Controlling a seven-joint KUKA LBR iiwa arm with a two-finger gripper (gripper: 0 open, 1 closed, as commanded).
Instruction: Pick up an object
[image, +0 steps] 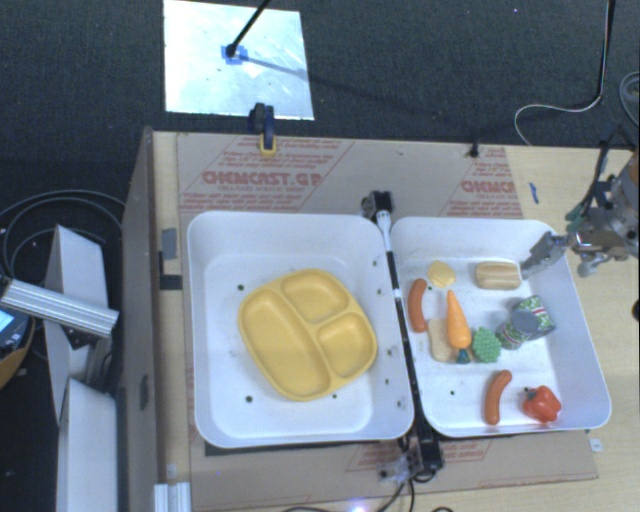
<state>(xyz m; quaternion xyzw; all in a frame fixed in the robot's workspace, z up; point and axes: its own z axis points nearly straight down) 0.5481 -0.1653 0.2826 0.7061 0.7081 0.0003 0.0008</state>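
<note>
- While the gripper (548, 255) hangs over the far right corner of the right bin (580, 340), the nearest thing to it is the bread roll (497, 274), which lies just to its left and slightly nearer — a short reach down and leftward would be called for.
- The roll's long axis is seen to run left to right, so a grasp across its short side is judged the likelier fit.
- Whether the fingers are spread or closed cannot be told; nothing is seen held between them.
- Further left of the roll a small yellow piece (441, 273) is found, and nearer in the bin a carrot (457, 319), a green broccoli (486, 345) and a tin can (526, 320) are crowded together, with the can just below the roll.
- Two sausages (417, 304) and a red pepper (541, 402) are spread further off.
- The bin floor is white and flat; room around the roll is judged fair on its far side, tighter on the near side toward the can.
- The left bin (220, 300) bears a yellow divided tray (305, 333), well apart from the arm.
</note>
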